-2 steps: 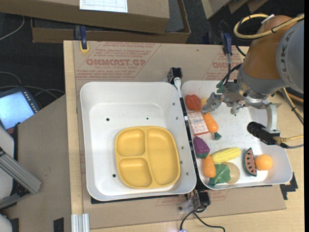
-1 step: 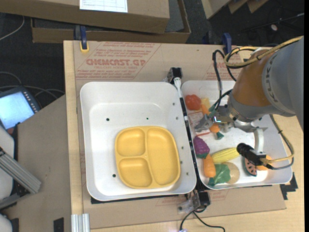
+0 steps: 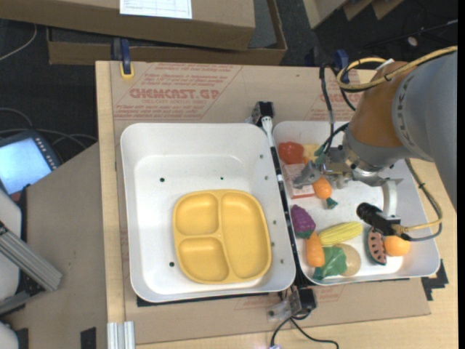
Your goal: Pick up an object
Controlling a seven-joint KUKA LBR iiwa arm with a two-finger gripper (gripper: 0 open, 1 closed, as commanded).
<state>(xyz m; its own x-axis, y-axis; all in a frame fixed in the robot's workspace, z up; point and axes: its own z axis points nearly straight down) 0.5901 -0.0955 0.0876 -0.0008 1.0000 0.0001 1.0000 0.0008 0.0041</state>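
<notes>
The right bin (image 3: 425, 217) holds several toy foods. A red tomato (image 3: 291, 152) lies at its far left, with a purple eggplant (image 3: 302, 221), a corn cob (image 3: 341, 232) and a carrot (image 3: 314, 251) nearer the front. A watermelon slice (image 3: 376, 246) and an orange (image 3: 397, 246) sit at the front right. My gripper (image 3: 318, 174) is low over the bin's left middle. A small orange carrot (image 3: 322, 189) with a green top lies right under its tip, touching or nearly touching it. Whether it is gripped is unclear.
The left bin (image 3: 145, 158) holds a yellow divided plate (image 3: 221, 235). A black clip (image 3: 263, 111) sits at the far end of the wall between the bins. The arm's grey body and orange band (image 3: 378, 115) cover the right bin's far right. Cables loop beside the wrist.
</notes>
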